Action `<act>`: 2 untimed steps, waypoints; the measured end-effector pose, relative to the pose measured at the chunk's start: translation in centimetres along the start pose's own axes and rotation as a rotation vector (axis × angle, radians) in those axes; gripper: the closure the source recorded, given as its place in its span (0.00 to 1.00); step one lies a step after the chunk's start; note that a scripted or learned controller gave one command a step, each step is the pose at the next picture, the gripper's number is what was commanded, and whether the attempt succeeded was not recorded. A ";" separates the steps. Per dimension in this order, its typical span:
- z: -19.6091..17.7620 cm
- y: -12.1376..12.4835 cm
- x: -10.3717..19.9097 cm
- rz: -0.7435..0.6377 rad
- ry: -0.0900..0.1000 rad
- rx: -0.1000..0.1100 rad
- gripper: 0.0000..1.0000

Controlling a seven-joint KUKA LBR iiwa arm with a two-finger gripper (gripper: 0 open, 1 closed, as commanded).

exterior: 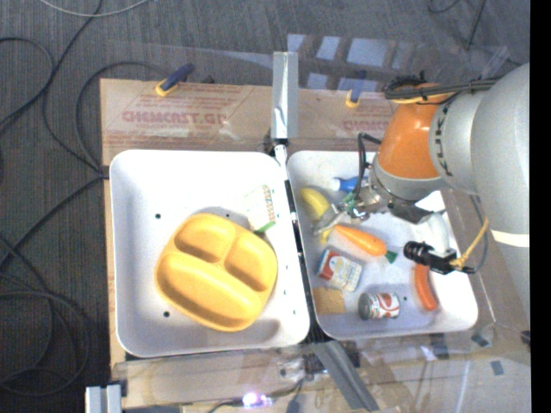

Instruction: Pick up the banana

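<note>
We see the gripper (351,203) low beside the banana (314,202) (its grip unreadable), so lifting remains undone.

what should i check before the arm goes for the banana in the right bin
1. Yellow banana in view, upper left of the right white bin: ok.
2. Gripper close to banana, just to its right: ok.
3. Banana between the fingers: cannot tell.
4. Clutter close by: orange carrot just below the gripper: not ok.
5. Yellow divided tray lies in the left bin, apart from the banana: ok.
</note>
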State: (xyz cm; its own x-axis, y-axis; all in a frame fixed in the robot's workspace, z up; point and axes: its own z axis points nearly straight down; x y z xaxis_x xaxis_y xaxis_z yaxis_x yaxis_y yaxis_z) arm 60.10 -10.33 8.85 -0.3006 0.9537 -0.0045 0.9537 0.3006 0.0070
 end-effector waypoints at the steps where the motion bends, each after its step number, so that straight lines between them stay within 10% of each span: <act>1: 0.4 4.3 -1.6 0.062 0.013 0.029 0.00; 2: -0.9 4.7 -1.6 0.060 0.005 0.017 1.00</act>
State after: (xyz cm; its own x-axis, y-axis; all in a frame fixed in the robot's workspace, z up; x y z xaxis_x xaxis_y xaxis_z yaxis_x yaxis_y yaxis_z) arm 65.02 -10.49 9.74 -0.2432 0.9700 0.0005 0.9699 0.2432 -0.0102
